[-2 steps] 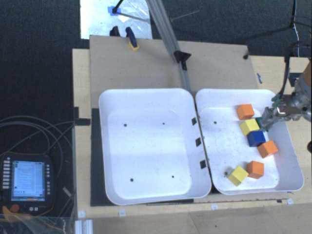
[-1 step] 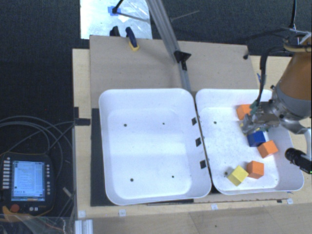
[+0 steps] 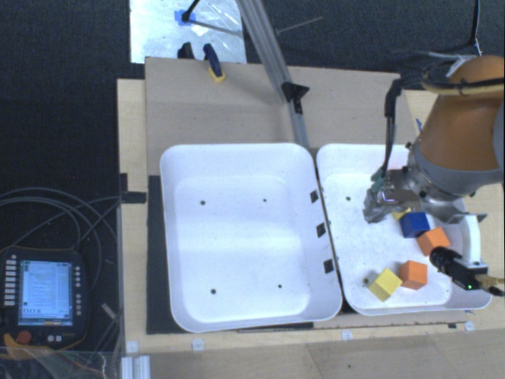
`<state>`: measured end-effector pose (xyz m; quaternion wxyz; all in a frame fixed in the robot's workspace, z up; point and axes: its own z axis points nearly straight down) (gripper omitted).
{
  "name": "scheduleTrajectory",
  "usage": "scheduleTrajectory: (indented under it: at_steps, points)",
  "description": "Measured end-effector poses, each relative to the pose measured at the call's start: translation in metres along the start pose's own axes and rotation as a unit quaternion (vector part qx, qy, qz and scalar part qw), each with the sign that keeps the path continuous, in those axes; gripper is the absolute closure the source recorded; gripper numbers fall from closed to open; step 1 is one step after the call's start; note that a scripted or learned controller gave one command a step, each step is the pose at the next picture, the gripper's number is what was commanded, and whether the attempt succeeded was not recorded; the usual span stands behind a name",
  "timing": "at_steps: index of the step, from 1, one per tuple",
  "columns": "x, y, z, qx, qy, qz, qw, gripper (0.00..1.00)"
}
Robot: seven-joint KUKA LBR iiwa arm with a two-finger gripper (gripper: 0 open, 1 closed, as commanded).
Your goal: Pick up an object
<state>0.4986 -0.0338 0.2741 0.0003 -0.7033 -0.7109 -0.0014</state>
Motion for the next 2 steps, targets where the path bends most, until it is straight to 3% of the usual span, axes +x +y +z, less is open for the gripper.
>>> scheduleTrajectory:
  at_steps: [2]
  points:
    - [0.093, 0.002, 0.024, 0.002, 0.0, 0.001, 1.0, 1.0]
